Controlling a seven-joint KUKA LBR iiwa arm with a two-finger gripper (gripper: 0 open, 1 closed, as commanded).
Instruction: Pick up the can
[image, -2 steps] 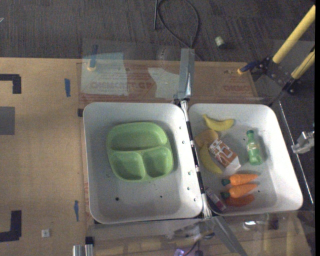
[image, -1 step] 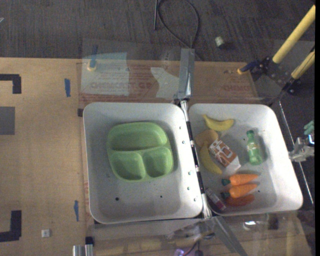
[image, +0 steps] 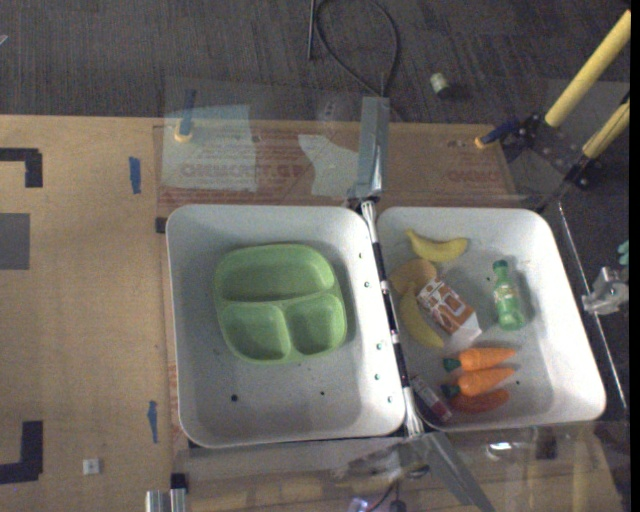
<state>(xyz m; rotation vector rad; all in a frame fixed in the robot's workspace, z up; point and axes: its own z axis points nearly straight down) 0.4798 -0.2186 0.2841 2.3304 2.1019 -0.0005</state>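
Observation:
A small dark red can (image: 432, 397) lies on its side in the near left corner of the right bin (image: 572, 322), tight against the bin wall. Its end touches a red pepper (image: 482, 402). Two orange carrots (image: 484, 358) lie just behind it.
The right bin also holds a white and orange carton (image: 447, 308) resting on a banana (image: 417, 312), a second banana (image: 437, 245) at the back, and a green bottle (image: 507, 296). A green divided plate (image: 281, 302) sits in the left bin (image: 190, 340). Yellow-handled clamps (image: 585, 80) stand at the back right.

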